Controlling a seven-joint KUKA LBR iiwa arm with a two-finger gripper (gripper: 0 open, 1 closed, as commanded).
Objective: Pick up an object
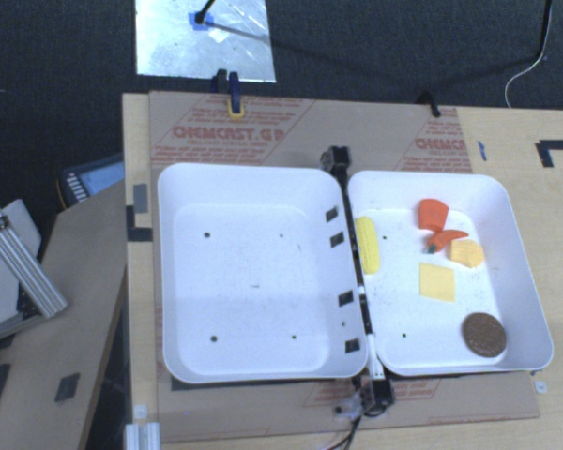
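The flat yellow slice [437, 281] and brown disc [484, 334] lie low in the right bin [521, 242]; fingers may skid off. The gripper's state cannot be told.

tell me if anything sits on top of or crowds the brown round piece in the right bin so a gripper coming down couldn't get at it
Nothing visible does. The brown round piece lies flat and alone in the near right corner of the right bin, with nothing on it. The yellow square is its closest neighbour and lies apart from it. Only the bin's wall runs close beside it.

Corn cob [367, 244], orange pieces [433, 216] (perhaps carrot), cheese slice [438, 282], brown disc [484, 334].
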